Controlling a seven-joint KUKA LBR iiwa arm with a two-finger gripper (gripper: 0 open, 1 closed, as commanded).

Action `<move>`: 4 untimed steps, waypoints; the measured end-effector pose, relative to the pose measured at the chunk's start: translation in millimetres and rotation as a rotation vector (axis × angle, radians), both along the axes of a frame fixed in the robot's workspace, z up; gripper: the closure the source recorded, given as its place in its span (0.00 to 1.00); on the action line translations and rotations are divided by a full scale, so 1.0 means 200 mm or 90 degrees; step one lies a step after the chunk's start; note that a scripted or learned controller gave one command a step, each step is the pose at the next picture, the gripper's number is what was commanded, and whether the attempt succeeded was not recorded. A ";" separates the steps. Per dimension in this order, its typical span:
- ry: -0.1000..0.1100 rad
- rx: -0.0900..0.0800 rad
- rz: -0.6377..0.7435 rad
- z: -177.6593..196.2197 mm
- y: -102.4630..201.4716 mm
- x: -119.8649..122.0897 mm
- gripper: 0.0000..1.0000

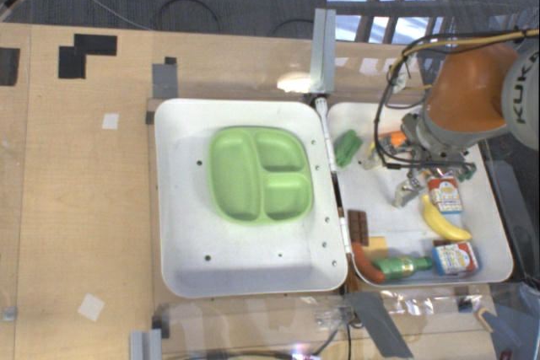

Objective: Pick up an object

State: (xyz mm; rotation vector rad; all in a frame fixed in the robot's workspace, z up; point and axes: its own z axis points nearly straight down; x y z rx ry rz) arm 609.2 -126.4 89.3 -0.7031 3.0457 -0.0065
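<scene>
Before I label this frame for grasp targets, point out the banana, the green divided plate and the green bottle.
banana (pixel 445 222): camera view, middle of its curve.
green divided plate (pixel 257 174): camera view, central ridge between compartments.
green bottle (pixel 403 267): camera view, mid-body.

Green divided plate (pixel 258 174) in white bin (pixel 181 265); yellow banana (pixel 443 222), green bottle (pixel 402 267).

Green divided plate (pixel 259 174) lies in left bin (pixel 181 257).

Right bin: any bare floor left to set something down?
One open patch in the right bin: mid-floor, bordered by the green block above, brown bar on the left, banana on the right and green bottle below. The near edge is crowded, as is the stretch under the end effector.
</scene>
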 end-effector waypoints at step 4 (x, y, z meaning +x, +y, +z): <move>0.005 -0.001 0.124 0.67 -0.39 0.18 1.00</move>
